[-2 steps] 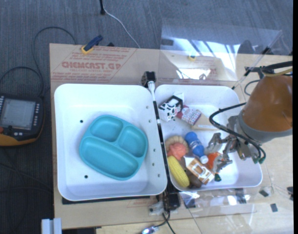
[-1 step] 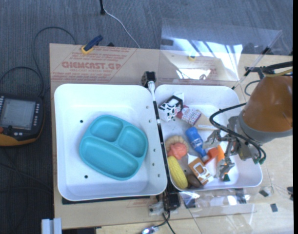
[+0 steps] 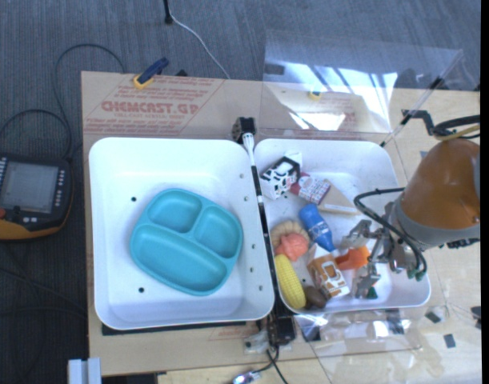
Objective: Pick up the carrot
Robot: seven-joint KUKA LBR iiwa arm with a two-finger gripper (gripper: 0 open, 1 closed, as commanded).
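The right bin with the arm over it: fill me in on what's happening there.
A grey KUKA arm with an orange band reaches into the right-hand shallow white bin, its two-finger gripper low among toy foods. The small orange carrot lies right at the gripper, but whether it is gripped cannot be told. Nearby lie a yellow corn cob and a blue bottle. The left white bin holds a turquoise divided plate.

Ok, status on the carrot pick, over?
Tool low in right bin, at the carrot. No lift seen, grip unconfirmed. Small carton and blue bottle crowd it.
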